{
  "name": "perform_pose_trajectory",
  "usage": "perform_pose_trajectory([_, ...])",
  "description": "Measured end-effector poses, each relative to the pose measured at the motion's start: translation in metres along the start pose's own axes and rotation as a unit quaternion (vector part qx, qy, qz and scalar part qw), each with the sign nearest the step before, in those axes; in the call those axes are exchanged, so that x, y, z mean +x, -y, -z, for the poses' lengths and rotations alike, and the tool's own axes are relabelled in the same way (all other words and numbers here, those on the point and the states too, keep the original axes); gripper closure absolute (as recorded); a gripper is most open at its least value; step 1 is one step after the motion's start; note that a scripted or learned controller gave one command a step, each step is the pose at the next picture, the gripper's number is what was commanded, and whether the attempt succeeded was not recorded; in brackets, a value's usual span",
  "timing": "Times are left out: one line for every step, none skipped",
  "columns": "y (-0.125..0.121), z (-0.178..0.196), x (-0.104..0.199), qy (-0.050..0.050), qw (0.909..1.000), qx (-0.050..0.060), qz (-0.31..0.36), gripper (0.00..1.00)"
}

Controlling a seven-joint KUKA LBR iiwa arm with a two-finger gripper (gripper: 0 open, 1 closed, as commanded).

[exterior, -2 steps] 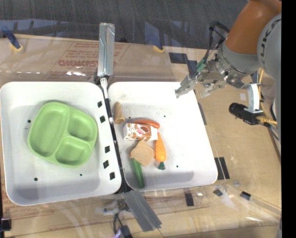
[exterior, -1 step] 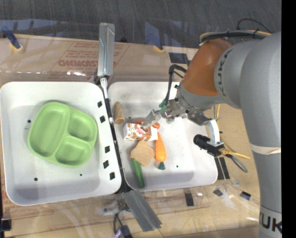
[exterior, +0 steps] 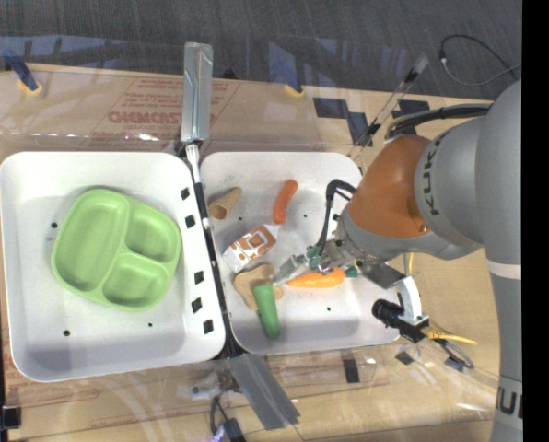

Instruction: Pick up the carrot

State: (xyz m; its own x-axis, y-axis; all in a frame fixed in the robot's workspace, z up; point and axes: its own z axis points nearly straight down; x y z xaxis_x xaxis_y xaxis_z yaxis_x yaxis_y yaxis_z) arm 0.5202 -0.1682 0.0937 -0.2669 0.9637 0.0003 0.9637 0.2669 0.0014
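Note:
The carrot (exterior: 317, 282) is orange and lies flat, pointing left-right, in the lower middle of the right bin (exterior: 348, 331). My gripper (exterior: 313, 262) is low over the bin, right above the carrot's upper edge and touching or nearly touching it. The grey arm with its orange band (exterior: 392, 196) comes in from the right and hides the bin's right side. The view does not show the carrot lifted off the bin floor.
Left of the carrot lie a green cucumber-like piece (exterior: 268, 310), a tan bread piece (exterior: 251, 282) and a small printed packet (exterior: 253, 243). Farther back are an orange-red oblong piece (exterior: 285, 201) and a tan cone (exterior: 224, 203). The left bin (exterior: 26, 339) holds a green divided plate (exterior: 116, 246).

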Motion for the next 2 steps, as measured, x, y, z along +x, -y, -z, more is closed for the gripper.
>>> perform_pose_trajectory([0.0459,0.0009,-0.0173,0.000,0.9951,-0.002,-0.098,0.00])
perform_pose_trajectory([0.0448,0.0088,-0.0177,-0.001,0.9954,-0.001,-0.096,1.00])
